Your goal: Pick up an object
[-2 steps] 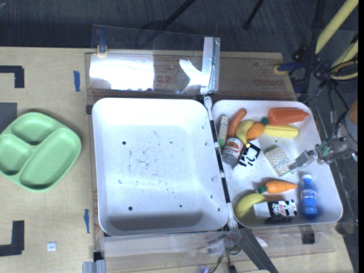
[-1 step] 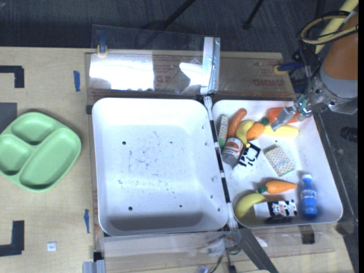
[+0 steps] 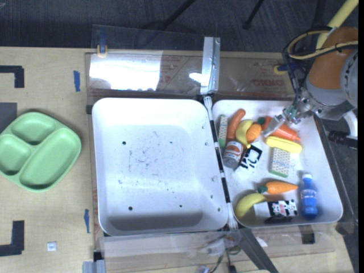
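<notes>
We see the end effector (image 3: pixel 291 114) low over the right bin's (image 3: pixel 329 169) far side, just beside an orange carrot (image 3: pixel 282 133) among toy foods; we cannot tell its grip state.

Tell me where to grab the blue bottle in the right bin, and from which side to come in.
Probably the mid-body of the blue bottle, from straight above, fingers closing across its width. It lies flat, its long axis running up and down the view with the white cap at the top. The bin wall is close on its right and a small carton sits to its left, so a side approach looks cramped.
</notes>
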You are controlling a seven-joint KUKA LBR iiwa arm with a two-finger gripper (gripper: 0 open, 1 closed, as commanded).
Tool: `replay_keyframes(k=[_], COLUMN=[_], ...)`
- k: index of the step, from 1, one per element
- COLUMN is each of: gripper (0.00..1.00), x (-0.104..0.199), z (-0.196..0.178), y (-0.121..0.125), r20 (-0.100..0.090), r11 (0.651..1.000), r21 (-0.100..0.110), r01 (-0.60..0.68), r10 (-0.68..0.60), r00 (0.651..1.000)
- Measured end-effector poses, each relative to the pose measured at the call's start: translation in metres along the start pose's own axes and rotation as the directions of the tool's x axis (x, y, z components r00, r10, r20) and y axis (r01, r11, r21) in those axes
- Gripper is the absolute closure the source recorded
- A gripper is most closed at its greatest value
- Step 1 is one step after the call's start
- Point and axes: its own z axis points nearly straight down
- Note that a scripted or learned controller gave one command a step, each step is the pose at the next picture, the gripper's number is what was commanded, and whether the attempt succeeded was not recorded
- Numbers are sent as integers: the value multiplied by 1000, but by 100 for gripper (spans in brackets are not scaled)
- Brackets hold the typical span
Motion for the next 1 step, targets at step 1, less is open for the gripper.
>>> replay_keyframes(k=[1], gripper=[100], x=[-1], z=[-13], y=[3], r20=[11], r11=[1000], r21=[-8], r01=[3], r10=[-3], r00=[1000])
